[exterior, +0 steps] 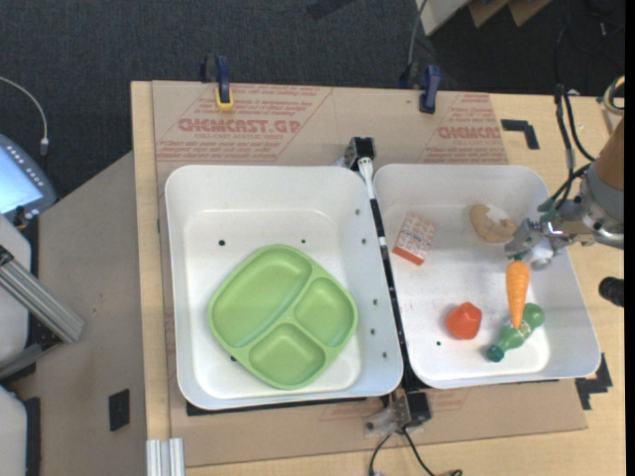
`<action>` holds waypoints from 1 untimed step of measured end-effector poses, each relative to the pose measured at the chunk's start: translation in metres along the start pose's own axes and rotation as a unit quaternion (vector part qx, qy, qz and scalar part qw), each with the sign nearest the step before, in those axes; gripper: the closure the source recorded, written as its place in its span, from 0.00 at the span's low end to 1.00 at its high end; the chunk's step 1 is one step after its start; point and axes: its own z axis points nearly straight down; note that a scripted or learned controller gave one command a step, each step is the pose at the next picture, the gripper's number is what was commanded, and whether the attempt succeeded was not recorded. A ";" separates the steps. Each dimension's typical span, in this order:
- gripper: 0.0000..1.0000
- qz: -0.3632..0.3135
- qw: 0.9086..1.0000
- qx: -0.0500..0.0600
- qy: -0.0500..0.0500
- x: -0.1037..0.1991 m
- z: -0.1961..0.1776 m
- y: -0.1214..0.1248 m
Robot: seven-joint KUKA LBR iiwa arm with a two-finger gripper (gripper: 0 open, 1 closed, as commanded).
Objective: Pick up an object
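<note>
The right bin (566, 355) holds several small items. An orange toy carrot (517, 294) lies upright in the view, its green leafy end (514, 337) toward the front. Left of it sits a red toy vegetable (463, 320). A tan rounded piece (487, 222) lies at the back, and a small white and red packet (414, 238) rests near the bin's left wall. My gripper (530, 243) hangs low over the right bin, just above the carrot's far tip and right of the tan piece. Nothing visibly hangs from it.
The left bin (189, 226) contains a green divided plate (283, 313). A black rod (375, 226) runs along the seam between the bins. The arm (603, 191) enters over the right bin's right wall. Blue clamps (222, 75) grip the board's far edge.
</note>
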 end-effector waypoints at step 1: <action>1.00 0.000 1.000 0.000 0.000 -0.001 -0.043 0.003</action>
